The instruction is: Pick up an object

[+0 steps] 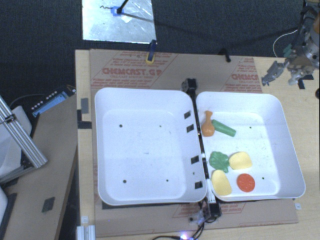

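Several toy foods lie in the right bin [280,134]: an orange gourd [208,125] against the left wall, a green cucumber [223,129] touching it, a green leafy piece [219,161], a yellow lemon [240,160], a yellow lump [221,182] and a red-orange tomato [245,182]. My gripper [286,78] hangs above the bench beyond the right bin's far right corner, well away from all the toys. It is open with nothing between its fingers.
The left bin [145,144] sits beside the right one, joined by a black clipped divider [195,134]. Cardboard [130,71] lies under both bins. A metal sheet [117,14] and cables lie behind; aluminium framing [20,139] stands at the left.
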